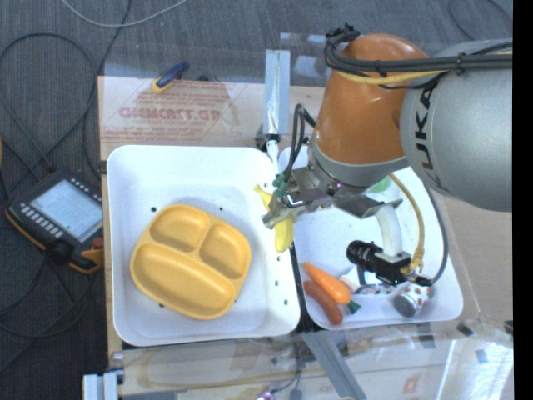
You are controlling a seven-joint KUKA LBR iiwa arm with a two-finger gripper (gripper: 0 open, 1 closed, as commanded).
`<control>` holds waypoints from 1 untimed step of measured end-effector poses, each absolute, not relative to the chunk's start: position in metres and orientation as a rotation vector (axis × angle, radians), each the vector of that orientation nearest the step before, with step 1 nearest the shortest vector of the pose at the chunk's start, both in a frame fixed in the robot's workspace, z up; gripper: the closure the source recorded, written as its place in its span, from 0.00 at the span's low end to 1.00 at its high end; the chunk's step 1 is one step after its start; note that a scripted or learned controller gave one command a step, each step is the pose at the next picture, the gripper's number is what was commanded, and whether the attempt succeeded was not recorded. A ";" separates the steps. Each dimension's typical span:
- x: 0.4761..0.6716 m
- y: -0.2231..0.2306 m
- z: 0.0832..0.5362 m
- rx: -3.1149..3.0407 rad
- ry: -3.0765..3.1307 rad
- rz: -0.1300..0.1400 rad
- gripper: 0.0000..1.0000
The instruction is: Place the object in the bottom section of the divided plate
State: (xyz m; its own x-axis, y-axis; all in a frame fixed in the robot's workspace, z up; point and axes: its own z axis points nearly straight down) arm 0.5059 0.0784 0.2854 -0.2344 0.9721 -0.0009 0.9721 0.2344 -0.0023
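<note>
the yellow divided plate (pixel 191 261) lies in the left white bin (pixel 133 169), in the lower left of the frame, and all three of its sections look bare, the long bottom section included. so the placing is not done yet.

the gripper (pixel 281 205) hangs at the centre of the frame, over the seam between the two bins. a yellow object (pixel 283 232), banana-like in shape, shows just beneath the jaws; they seem to be clenched on its upper end, though the metal hides the contact, so this is a judgement. the object hangs over the inner edge of the left bin, just right of the plate and clear of it.

the right white bin (pixel 445 302) holds a carrot (pixel 330 283) and other small items.

what is left, as i judge it: carry leftward and down-frame, then release over the bottom section.
</note>
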 end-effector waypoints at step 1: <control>0.546 0.154 0.299 -1.952 -2.459 0.004 1.00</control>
State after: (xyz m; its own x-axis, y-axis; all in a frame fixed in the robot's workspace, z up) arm 0.5457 0.1537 0.2992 -0.2269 0.9739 -0.0005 0.9739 0.2269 -0.0030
